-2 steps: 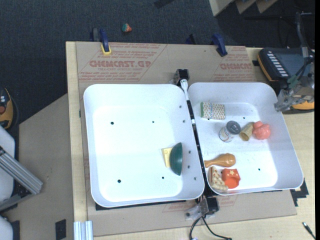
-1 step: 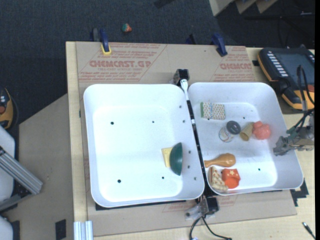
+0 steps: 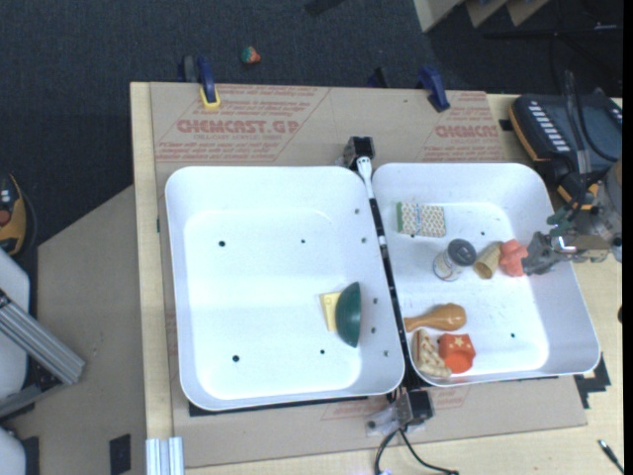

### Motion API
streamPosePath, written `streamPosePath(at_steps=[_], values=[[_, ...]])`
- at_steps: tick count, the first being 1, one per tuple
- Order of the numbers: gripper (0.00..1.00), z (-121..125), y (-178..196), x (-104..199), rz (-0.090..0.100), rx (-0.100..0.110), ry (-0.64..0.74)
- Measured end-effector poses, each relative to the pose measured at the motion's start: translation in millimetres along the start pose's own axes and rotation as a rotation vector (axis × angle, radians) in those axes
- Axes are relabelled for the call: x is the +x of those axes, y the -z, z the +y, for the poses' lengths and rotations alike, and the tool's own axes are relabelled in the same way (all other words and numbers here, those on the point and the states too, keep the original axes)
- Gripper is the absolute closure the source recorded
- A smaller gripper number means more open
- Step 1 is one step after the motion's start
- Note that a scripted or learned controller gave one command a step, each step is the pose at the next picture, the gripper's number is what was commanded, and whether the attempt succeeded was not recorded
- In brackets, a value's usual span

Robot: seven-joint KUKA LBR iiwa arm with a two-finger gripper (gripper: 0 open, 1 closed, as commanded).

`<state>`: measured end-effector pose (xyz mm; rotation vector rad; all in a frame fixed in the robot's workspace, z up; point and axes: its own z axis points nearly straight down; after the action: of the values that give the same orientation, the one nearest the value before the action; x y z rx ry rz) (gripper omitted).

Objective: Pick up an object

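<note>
My gripper (image 3: 539,253) reaches in low over the right side of the right bin (image 3: 554,349). Its tip is against a small red piece (image 3: 512,257), which adjoins a tan cone-shaped piece (image 3: 488,260). Whether the red piece is gripped I cannot tell. To the left of these stands a small grey canister (image 3: 457,257). A speckled packet (image 3: 422,219) lies towards the back. Near the front lie a tan pear-shaped toy (image 3: 437,317), a red toy (image 3: 456,350) and a waffle-like piece (image 3: 426,353).
The left bin (image 3: 208,265) holds a dark green and yellow object (image 3: 343,312) close to its right wall. A black divider strip (image 3: 377,236) runs between the bins. Blue clamps (image 3: 432,88) hold the cardboard base at the back edge.
</note>
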<state>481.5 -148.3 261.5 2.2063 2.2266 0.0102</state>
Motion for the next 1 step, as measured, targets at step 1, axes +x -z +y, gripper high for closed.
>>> streamPosePath(at_steps=[1], values=[[1.00,73.7,109.5,97.2,0.000,-0.008,0.004]])
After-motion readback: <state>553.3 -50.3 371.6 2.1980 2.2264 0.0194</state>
